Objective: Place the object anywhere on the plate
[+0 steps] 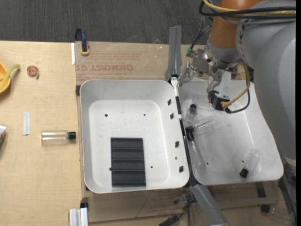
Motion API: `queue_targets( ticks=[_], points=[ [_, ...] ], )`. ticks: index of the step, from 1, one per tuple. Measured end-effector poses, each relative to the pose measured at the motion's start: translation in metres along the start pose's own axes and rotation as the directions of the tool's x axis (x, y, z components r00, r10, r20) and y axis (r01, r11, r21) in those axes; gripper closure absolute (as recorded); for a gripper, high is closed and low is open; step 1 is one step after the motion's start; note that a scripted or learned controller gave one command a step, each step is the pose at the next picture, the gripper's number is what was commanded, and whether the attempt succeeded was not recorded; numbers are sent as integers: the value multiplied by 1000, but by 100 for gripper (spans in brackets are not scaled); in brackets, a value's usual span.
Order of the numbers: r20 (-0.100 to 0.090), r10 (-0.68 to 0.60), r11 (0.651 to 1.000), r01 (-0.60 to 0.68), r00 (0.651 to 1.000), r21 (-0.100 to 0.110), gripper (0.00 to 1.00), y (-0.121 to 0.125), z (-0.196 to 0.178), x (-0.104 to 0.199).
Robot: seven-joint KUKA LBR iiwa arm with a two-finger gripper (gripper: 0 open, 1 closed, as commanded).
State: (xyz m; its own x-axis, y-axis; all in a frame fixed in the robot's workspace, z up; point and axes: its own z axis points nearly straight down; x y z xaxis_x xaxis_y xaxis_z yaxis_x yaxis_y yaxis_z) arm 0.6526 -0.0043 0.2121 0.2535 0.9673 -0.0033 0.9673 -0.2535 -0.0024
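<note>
The gripper (187, 74) hangs over the upper left corner of the right bin (235, 131), close to the wall it shares with the left bin (94, 126). Whether it is wide or narrow cannot be told from here.

Below it a clear bottle (201, 124) lies on the right bin's floor. A second bottle (194, 150) lies along the shared wall, and a third bottle (250, 162) with a black cap lies in the lower right corner.

The black ribbed plate (127, 162) sits flat in the lower middle of the left bin, well apart from all three.

On the wooden desk (37, 182) at left lie a spare bottle (56, 136), a pale strip (26, 123) and a small reddish disc (32, 70). A cardboard sheet (110, 62) with red print lies behind the bins, and dark carpet (94, 8) fills the top of the frame.
</note>
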Motion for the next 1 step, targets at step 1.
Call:
queue_targets(
  ticks=[1],
  points=[
    [0,-223,975,223,975,-1,0,-22,-165,-73]
  ],
)
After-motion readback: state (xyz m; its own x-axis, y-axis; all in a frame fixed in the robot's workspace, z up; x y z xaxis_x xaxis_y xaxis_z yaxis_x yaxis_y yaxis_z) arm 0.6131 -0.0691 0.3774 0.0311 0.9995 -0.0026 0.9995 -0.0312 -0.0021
